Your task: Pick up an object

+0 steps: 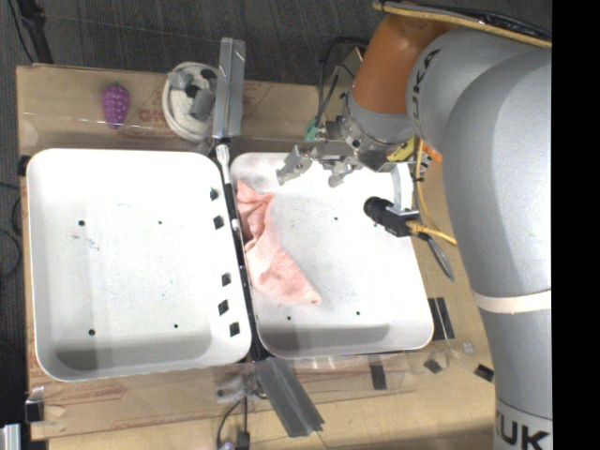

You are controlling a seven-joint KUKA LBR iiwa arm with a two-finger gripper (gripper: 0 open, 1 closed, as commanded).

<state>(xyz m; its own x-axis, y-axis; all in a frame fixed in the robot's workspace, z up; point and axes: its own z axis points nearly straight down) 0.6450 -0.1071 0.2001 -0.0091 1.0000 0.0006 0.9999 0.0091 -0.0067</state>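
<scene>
Overhead slanted view of bench w/ two shallow white bins. Left bin [122, 261] and right bin [375, 289] sat side by side, touching along a central divider. A pink cloth [272, 251] lay crumpled in the right bin, against its left wall, running from near the top-left corner down toward mid-floor. The arm [469, 111], grey w/ orange band, reached in from the right; its gripper [314, 169] hung over the right bin's upper edge, just above and right of the cloth's top end, fingers spread apart w/ nothing between them. On the bench beyond the left bin: a purple object [115, 104] and, nearer the bins' junction, a white coiled item [187, 101].
</scene>
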